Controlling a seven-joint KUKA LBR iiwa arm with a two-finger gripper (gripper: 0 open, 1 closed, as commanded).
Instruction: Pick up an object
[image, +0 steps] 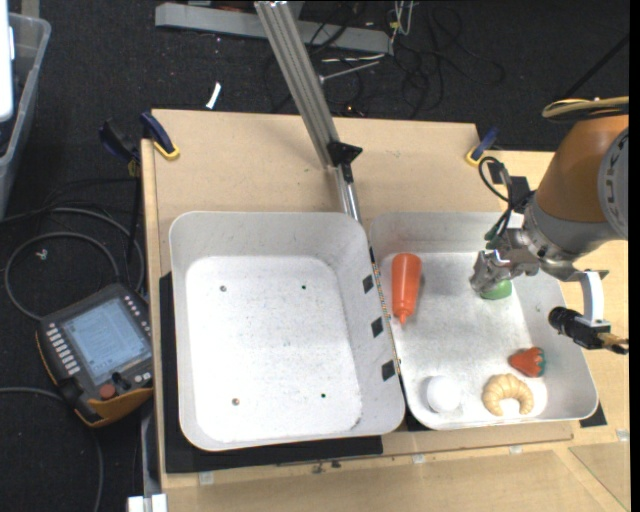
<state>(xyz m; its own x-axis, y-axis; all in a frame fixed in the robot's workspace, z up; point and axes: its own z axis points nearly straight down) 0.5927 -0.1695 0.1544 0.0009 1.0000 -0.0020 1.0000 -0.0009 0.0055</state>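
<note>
A small green object (497, 290) is lying in the right bin (570, 410), near its far right area, and the gripper (491, 276) is sitting directly over it, touching or almost touching it (whether the object is clamped, and how the gripper is set, cannot be told from this view). An orange carrot (404, 284) is lying near the bin's left wall. A red strawberry (528, 361), a croissant (508, 394) and a white ball (443, 393) are resting along the near side. The left bin (265, 330) is sitting beside it.
</note>
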